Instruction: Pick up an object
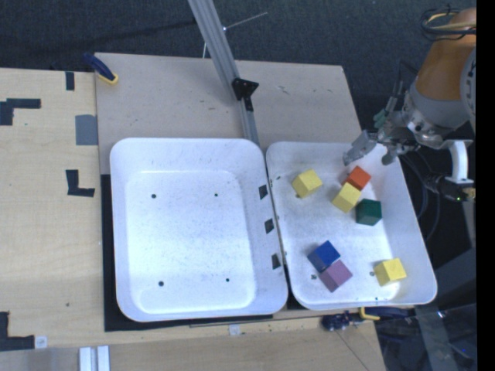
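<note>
end effector [372,147]: hovered at right bin's [410,215] upper edge, fingers spread apart, nothing held
orange cube [358,178]: just below it, touching yellow cube [346,197]
green cube [368,212]: beside those
left bin [124,230]: white

No legible text, labels, brands, numbers or signs appear on any surface in the camera view.
</note>
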{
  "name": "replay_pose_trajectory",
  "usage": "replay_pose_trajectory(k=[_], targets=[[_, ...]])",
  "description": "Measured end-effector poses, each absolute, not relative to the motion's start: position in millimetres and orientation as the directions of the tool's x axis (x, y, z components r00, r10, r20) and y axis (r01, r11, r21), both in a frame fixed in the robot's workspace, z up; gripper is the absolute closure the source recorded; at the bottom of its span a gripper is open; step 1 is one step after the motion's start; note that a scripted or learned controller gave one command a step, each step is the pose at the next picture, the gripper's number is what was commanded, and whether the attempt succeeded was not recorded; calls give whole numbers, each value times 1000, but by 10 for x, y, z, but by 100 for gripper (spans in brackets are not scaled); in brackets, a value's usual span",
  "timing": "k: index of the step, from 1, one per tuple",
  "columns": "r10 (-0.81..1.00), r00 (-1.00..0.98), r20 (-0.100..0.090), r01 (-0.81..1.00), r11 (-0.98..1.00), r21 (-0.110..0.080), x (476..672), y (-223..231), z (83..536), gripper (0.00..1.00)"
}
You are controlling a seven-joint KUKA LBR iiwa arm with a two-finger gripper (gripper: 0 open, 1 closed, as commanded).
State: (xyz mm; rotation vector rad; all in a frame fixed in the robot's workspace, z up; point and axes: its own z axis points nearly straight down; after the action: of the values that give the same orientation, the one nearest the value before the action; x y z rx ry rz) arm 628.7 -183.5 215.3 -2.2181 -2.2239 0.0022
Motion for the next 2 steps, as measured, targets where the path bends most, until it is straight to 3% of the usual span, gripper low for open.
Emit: replay_pose_trajectory(k=[1, 2], targets=[[1000, -2, -1, 1000, 2, -2, 6286, -1838, 2154, 0], [1000, -2, -1, 1000, 2, -5, 6294, -1857, 1713, 0]])
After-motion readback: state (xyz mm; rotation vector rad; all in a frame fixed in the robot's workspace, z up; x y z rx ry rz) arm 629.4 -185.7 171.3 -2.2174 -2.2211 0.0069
